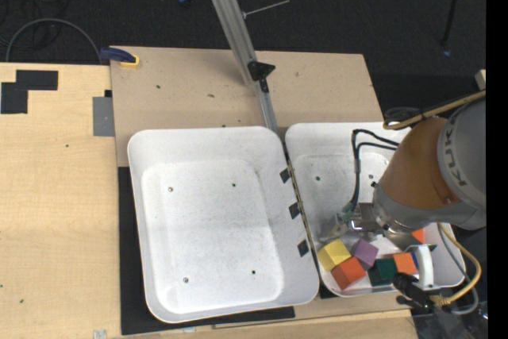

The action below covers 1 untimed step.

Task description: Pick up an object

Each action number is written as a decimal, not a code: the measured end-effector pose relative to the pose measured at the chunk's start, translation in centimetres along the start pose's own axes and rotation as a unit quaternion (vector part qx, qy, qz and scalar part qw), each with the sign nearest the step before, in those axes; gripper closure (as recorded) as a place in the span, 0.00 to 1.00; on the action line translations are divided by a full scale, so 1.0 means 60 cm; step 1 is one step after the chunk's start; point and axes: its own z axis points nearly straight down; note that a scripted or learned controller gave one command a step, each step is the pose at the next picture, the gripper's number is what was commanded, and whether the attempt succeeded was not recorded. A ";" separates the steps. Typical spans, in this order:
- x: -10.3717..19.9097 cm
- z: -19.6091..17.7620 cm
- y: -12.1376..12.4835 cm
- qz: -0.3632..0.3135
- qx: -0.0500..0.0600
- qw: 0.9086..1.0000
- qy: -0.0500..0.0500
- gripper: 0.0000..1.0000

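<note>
We see the gripper (355, 223) low in the right bin (317, 163), just above the yellow block (334, 252); we cannot tell the jaws' state.

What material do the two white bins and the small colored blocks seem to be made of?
The bins look like thin molded plastic, matte white: rounded corners, soft rims. The yellow block and red block look solid, matte painted wood or foam; which one is unclear.

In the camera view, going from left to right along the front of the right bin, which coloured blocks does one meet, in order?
Yellow block → red block → purple block → dark green block → orange block, all in the right bin, below the arm's wrist.
</note>
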 end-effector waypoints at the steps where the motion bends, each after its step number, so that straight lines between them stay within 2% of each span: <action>1: -0.003 -0.020 -0.001 0.004 0.001 1.000 0.001 1.00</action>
